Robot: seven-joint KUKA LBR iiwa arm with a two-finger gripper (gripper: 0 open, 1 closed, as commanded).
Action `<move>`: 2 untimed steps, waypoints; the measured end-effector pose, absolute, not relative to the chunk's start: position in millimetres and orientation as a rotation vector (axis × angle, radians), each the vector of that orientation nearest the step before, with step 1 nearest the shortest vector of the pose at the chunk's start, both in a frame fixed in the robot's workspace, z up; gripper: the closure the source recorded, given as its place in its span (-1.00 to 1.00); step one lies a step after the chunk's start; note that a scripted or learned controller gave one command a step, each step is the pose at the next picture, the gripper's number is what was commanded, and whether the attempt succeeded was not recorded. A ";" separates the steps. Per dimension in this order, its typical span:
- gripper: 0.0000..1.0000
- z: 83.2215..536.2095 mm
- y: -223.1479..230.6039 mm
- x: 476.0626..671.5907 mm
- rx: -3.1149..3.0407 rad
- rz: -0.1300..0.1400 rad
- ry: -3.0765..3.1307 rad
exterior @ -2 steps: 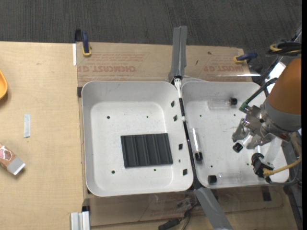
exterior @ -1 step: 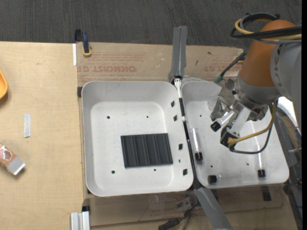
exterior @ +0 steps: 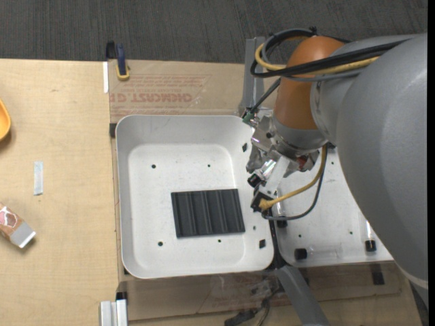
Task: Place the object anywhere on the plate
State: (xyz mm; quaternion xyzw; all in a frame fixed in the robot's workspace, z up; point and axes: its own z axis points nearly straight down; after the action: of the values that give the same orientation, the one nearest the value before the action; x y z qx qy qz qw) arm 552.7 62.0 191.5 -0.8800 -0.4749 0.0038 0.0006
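Pincer [exterior: 262, 185], dark ribbed plate [exterior: 207, 212] just left

overhead cam, slanted down on bins [exterior: 129, 182]

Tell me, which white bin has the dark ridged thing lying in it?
The left bin. The dark ridged plate lies flat on its floor; the right bin sits mostly under the arm.

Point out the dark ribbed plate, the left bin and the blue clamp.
Plate [exterior: 207, 212], camera view, middle of its ribbed top.
Left bin [exterior: 126, 202], camera view, its left wall.
Clamp [exterior: 121, 61], camera view, its handle at the board's top edge.
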 end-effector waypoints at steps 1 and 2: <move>1.00 234.1 84.2 476.9 -2.661 0.010 -1.668; 1.00 314.8 125.2 487.1 -2.631 0.007 -1.718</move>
State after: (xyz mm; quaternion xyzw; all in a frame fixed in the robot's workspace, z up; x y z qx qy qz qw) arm 487.1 125.2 314.8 -0.8373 -0.5467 0.0022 -0.0005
